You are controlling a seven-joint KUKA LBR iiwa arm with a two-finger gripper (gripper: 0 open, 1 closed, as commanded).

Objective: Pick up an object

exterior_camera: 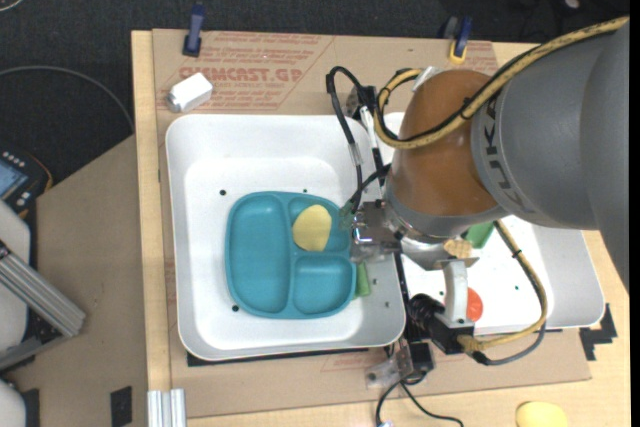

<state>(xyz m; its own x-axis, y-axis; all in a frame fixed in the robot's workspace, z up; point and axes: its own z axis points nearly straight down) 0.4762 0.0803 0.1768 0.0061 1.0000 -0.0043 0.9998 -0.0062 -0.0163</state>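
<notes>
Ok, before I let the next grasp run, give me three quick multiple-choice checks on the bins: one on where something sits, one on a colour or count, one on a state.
1. Where does the teal tray lie?
A. In the left bin
B. In the right bin
C. On the cardboard outside both bins

2. What colour is the piece lying in the tray's upper right compartment?
A. Red
B. Yellow
C. Black

3. How does the tray sit?
A. Flat, open side up
B. Turned upside down
C. Leaning on edge against the bin wall

Answers:
1. A: the tray rests on the floor of the left bin.
2. B: the yellow piece lies there.
3. A: its three compartments face the camera.
</notes>
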